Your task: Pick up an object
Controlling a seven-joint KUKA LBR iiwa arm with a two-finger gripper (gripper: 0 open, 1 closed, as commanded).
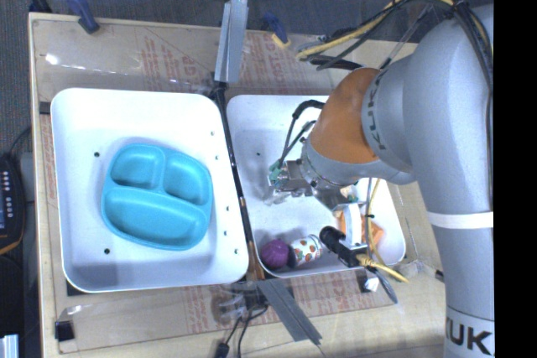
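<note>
Closest to me is the grey arm (445, 88), smooth and round, with an orange band (344, 126). Its gripper (284, 180) is low in the right bin (252, 121). I cannot tell if it is wide or tight. One round purple ball (275, 252) sits at that bin's lower edge in my view. Just beside it is one small spotted jar (307, 250). One orange piece (372, 229) lies near, by the wall. The left bin (75, 121), smooth and white, holds one shiny blue plate (158, 195) with three hollows. I count two bins.
</note>
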